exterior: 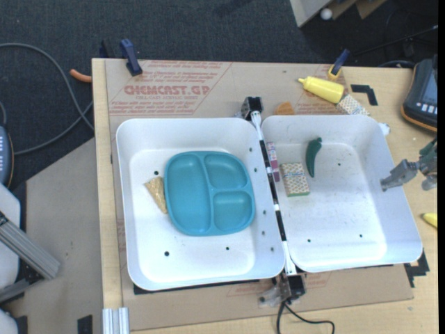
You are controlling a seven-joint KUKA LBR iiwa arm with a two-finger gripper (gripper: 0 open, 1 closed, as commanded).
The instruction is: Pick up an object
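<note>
On the left, the left bin (132, 152) is holding a teal divided plate (208, 193) with 3 compartments, lying flat and taking up most of the floor. A tan sponge-like piece (157, 192) is peeking out from under the plate's left edge, so the plate is probably pinning it there. Clamps (253, 107) at the top and bottom of the seam are keeping the 2 bins pressed side by side on the desk (174, 82).

Moving right, the right bin (348, 235) is carrying the likelier targets: a thin striped stick (273, 163) lying along the left wall, a small patterned block (296, 179) just beside it, and a dark green pepper-shaped piece (313, 156) near the block's upper right corner. All 3 are resting loose on the bin floor, none lifted.

Farthest right, the jaws (398, 175) are hanging just outside the right bin's right wall, well apart from those pieces and holding nothing; how far they are parted I cannot tell. A yellow bottle-like object (321, 87) is lying on the desk above that bin.
</note>
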